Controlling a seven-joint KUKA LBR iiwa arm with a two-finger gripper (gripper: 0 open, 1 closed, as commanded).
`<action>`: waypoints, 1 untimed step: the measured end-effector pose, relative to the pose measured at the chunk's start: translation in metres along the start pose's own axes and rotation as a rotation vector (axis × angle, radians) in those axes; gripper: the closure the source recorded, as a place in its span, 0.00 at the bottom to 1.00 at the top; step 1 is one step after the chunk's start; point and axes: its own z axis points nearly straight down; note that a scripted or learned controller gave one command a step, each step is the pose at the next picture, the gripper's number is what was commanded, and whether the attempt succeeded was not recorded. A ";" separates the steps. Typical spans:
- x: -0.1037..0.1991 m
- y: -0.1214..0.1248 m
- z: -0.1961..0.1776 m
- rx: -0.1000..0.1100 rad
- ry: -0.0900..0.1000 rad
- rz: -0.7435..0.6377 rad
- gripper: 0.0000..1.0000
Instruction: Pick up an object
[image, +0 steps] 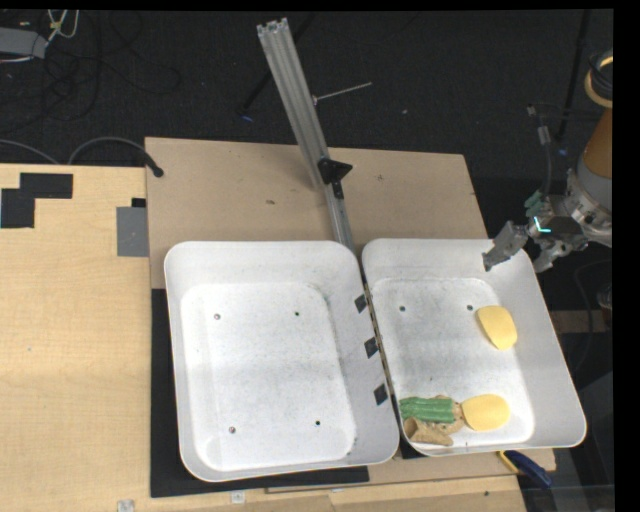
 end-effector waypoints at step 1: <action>0.000 0.001 -0.003 -0.004 -0.002 -0.002 0.00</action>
